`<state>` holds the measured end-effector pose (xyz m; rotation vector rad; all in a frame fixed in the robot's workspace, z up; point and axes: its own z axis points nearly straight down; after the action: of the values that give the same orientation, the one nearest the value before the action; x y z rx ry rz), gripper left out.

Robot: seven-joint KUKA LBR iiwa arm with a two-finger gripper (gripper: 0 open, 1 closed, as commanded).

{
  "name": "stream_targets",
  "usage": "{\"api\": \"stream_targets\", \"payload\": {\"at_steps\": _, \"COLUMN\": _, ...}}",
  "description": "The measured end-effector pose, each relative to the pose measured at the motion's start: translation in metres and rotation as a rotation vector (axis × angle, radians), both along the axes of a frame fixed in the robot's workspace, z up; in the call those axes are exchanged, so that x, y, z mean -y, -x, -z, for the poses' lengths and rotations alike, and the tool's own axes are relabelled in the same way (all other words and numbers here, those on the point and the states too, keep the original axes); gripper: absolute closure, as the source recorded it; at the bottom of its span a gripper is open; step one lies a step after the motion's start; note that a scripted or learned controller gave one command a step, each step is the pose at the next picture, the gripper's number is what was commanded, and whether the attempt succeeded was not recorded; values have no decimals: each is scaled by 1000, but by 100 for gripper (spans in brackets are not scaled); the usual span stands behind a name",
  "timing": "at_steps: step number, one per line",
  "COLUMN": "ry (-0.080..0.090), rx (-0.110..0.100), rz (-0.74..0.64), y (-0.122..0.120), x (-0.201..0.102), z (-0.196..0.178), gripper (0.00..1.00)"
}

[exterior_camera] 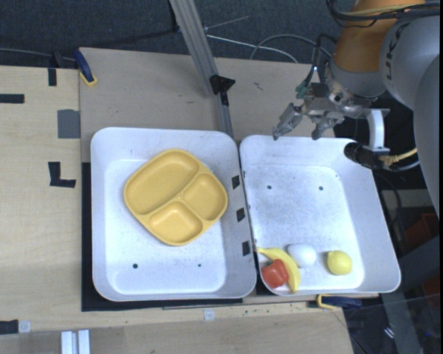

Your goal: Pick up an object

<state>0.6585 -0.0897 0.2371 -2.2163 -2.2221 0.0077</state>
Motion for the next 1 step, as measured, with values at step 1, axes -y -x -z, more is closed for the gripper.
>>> {"api": "stream_targets", "payload": {"at_steps": 1, "ry": 0, "rx": -1, "rz": 2, "y": 4, "x": 10, "z": 52, "gripper": 0}}
